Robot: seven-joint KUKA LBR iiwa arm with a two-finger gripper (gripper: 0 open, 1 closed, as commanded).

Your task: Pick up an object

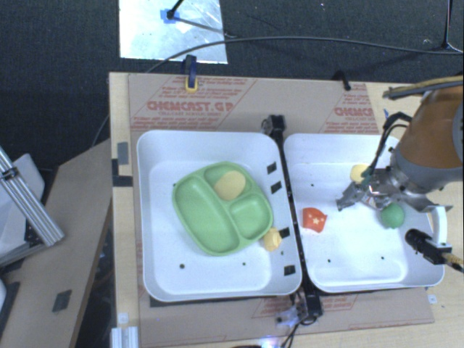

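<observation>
The end effector (353, 196) hangs low in the right bin (348, 270), between a yellow ball (358, 172) and a red piece (314, 220). A green ball (392, 216) lies beside the wrist. The left bin (167, 281) bears a green tray (217, 209).

green tray (210, 220), red piece (314, 220), green ball (392, 216), white bins (163, 151).

Tray (210, 230) in left bin (156, 194), perhaps tilted.

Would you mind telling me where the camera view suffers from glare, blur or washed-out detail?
In the camera view, the shiny sheet at the top glares; the white bins are bright, nearly blown out with faint shadows; the gripper and orange-banded arm look soft, the small green ball beside them slightly fuzzy.
</observation>
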